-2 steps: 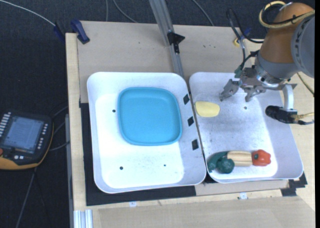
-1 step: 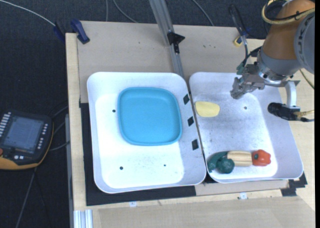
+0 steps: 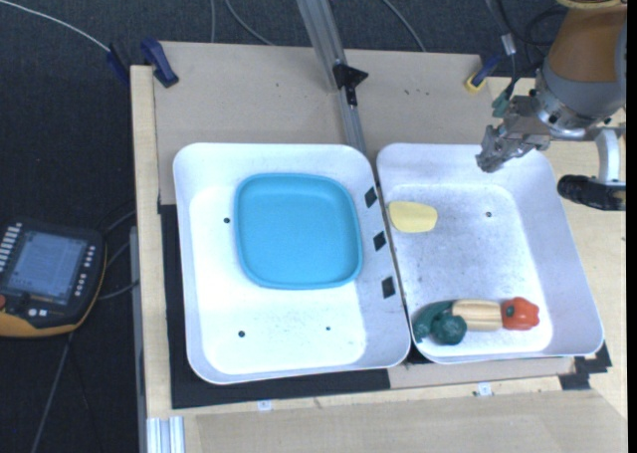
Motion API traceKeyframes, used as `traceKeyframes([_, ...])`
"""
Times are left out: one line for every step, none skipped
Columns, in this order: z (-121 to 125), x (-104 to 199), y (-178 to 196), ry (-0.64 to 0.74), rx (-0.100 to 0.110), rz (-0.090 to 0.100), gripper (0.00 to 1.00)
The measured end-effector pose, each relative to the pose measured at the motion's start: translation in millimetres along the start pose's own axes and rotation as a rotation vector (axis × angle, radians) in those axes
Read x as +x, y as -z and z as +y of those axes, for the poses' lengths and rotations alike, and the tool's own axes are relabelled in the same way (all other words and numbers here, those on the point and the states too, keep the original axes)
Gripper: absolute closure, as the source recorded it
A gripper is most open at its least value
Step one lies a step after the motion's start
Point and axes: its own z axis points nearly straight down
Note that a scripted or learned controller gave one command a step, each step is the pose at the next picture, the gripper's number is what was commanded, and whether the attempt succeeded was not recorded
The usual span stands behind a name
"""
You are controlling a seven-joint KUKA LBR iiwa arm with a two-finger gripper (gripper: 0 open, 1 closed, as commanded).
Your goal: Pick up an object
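Start at the left bin [image 3: 199,272], where a blue plate [image 3: 297,230] lies flat in the middle; you would find its low rim a poor thing to pinch, so pass it by. Move across the divide to the right bin [image 3: 567,242]: a pale yellow piece [image 3: 412,217] sits alone near its left wall, well apart from everything else, and that is likely your easiest target. Along the near edge a dark green piece [image 3: 440,326], a tan stick-like piece [image 3: 478,315] and a red piece [image 3: 520,314] lie in a row, touching or nearly so, which makes a clean grasp there harder. The gripper [image 3: 495,152] hangs over the far right corner of the right bin, at its rim, and carries nothing you can see; how far it is spread you cannot tell from this angle. To do this well, bring it left over the yellow piece, centre above it, align the closing direction across its narrower side, then descend straight down.
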Motion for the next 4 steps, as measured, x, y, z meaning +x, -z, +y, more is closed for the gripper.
traceKeyframes([7,-6,59,0.0,0.0,0.0,1.0])
traceKeyframes([8,-6,67,0.0,0.005,0.001,1.0])
traceKeyframes([-7,41,49,0.003,0.007,0.002,1.0])
traceKeyframes([-15,87,49,0.003,0.006,0.002,1.0])
